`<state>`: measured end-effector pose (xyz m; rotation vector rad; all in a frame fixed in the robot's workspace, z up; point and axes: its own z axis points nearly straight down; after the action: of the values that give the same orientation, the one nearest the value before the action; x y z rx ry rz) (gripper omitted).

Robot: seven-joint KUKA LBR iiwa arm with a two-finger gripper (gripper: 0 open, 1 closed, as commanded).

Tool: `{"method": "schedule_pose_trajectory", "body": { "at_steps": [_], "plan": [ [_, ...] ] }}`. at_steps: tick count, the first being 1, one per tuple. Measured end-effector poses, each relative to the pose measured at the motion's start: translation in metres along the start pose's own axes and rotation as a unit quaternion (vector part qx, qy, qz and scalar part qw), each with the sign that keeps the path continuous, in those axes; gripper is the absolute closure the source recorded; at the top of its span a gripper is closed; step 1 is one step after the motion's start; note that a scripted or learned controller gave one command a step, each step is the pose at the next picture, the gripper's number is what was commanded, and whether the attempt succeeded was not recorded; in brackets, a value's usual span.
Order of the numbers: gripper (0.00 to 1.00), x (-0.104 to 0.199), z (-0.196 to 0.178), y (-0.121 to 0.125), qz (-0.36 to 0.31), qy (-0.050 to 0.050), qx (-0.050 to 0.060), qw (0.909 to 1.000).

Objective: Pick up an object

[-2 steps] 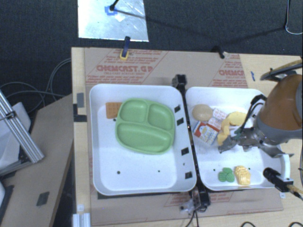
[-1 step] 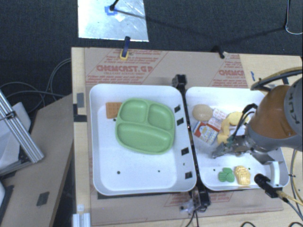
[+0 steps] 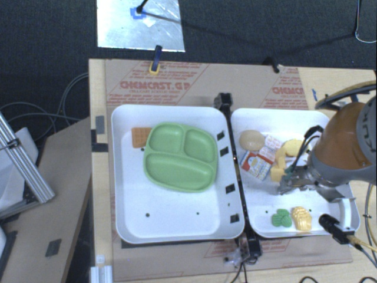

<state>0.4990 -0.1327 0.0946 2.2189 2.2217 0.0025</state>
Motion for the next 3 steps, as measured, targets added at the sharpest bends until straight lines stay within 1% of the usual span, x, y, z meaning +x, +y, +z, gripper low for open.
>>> {"method": "schedule_pose_trajectory", "body": {
  "at_steps": [1,2,3],
  "plan": [
    [1.0,-0.006,-0.048,-0.006,0.001,-0.001,-0.002,1.0],
    [1.0,0.001,-0.095,0.001,-0.002,-0.001,-0.002,1.0],
    [1.0,0.001,-0.132,0.003,-0.002,-0.001,-0.002,1.0]
  ]
}}
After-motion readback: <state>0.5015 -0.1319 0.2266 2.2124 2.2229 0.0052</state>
